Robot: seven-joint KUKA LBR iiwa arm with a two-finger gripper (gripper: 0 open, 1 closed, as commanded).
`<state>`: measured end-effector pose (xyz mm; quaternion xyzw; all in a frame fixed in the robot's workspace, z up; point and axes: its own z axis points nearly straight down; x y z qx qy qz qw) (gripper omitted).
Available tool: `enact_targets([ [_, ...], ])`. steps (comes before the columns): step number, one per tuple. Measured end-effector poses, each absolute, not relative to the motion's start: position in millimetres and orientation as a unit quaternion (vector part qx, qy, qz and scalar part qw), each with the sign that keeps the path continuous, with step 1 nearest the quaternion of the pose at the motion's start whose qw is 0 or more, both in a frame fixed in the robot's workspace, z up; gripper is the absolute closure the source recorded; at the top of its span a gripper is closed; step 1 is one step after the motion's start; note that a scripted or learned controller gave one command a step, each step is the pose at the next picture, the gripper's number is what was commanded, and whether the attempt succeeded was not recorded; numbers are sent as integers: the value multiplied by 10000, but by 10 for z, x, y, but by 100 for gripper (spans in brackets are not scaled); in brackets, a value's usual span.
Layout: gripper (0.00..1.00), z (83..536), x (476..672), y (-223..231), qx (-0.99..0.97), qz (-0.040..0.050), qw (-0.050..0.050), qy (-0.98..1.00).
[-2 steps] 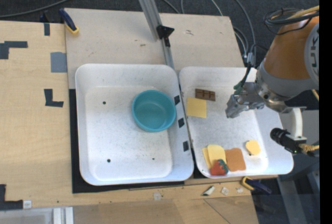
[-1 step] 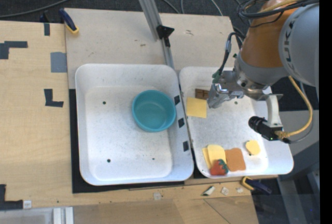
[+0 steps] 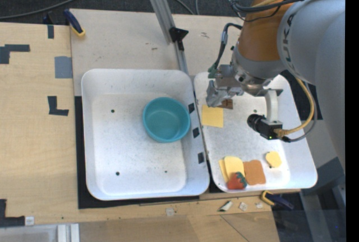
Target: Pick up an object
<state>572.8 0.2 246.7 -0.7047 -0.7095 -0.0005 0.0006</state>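
From the overhead camera I see the tool (image 3: 217, 98) low over the top left corner of the right bin (image 3: 297, 176), above a yellow square slice (image 3: 212, 117) lying flat on the bin floor. Something small and brown (image 3: 226, 103) sits at the fingertips; whether it is pinched I cannot tell. Near the bin's front edge lie a pale yellow piece (image 3: 231, 166), an orange slab (image 3: 254, 172), a red berry-like item (image 3: 236, 181) and a small yellow chunk (image 3: 273, 159). In the left bin (image 3: 101, 179) rests a teal bowl (image 3: 165, 119). Both bins sit on the desk (image 3: 33, 151).
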Motion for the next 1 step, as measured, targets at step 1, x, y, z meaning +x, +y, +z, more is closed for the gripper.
enact_targets([
  [1,100,2311,5913,480,-7050,6,10,-7092],
])
